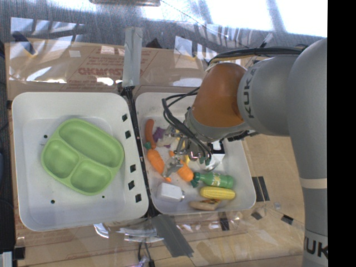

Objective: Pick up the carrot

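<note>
Cardboard-lined bench [83,65] under two white bins. Lowered into the right bin [245,166]: pincer [179,161], grip state impossible to tell, fingers lost in clutter. Just left of pincer, carrot [155,161], lying loose. Right and below: orange piece [186,174], green bottle [214,179], corn [217,193], white block [169,192]. Far left, in the other bin [28,204]: green divided plate [82,156].

Grey arm [311,127] entering from the right, rising tall along that side, then bending left. Orange band [219,96] above the wrist, facing the camera. Black cables looping off the wrist on its left. Gripper [177,161] hanging below the band, pointed down and left, metal parts crowded together; finger spacing too cluttered to read.
</note>
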Robot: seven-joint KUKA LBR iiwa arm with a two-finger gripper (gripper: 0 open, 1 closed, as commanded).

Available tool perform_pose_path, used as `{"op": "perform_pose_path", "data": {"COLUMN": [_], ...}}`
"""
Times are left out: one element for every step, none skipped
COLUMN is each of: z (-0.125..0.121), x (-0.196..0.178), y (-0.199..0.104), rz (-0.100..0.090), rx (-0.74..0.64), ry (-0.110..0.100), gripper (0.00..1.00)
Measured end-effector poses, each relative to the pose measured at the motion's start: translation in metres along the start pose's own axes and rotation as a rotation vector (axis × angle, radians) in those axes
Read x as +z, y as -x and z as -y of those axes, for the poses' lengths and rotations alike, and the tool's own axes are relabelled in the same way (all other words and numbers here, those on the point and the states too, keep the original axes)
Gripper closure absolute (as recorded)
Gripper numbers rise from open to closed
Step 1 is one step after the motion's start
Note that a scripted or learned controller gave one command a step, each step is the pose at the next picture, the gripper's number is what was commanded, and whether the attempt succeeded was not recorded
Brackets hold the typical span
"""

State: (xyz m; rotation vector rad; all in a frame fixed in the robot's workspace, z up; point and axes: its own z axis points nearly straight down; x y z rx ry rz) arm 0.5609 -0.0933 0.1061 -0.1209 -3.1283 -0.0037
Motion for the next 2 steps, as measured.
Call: {"op": "perform_pose_path", "data": {"z": [0.002,-0.013], "x": [-0.017,-0.086], "y": [0.005,-0.086], "rz": [0.015,0.011], "rx": [-0.004,-0.263], "ry": [-0.006,-0.003], "gripper": [1.00,1.00]}}
